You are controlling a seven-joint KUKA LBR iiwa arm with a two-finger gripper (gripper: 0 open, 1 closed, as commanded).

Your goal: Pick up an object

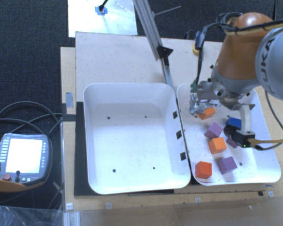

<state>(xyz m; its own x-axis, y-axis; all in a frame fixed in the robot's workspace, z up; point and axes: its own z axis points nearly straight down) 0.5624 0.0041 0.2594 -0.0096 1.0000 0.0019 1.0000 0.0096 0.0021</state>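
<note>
Orange shows just below our gripper (201, 108): a small orange block (207, 113) sits at the fingertips near the back of the right bin (269, 173). We cannot tell from this slanted view whether the block is between the fingers or only beside them, nor how wide the fingers stand, because the wrist hides most of them. We judge the arm (247, 51) is low over this block because it is the nearest loose target for a pick.

Moving outward, a blue block (234, 123) lies to the right of the gripper, partly behind a black fitting on the arm. Toward the front of the bin we see a purple block (213, 130), then a second orange block (217, 145) touching or just beside it, a second purple block (227, 164) nearer the front, and a red-orange cube (203, 170) by the front left wall. These lie loosely scattered, apart enough that each could be taken singly.

Beyond the shared wall, the left bin (92, 126) stands alongside. Farther left, off the bench, a teach pendant (21, 161) rests with its cable looped.
</note>
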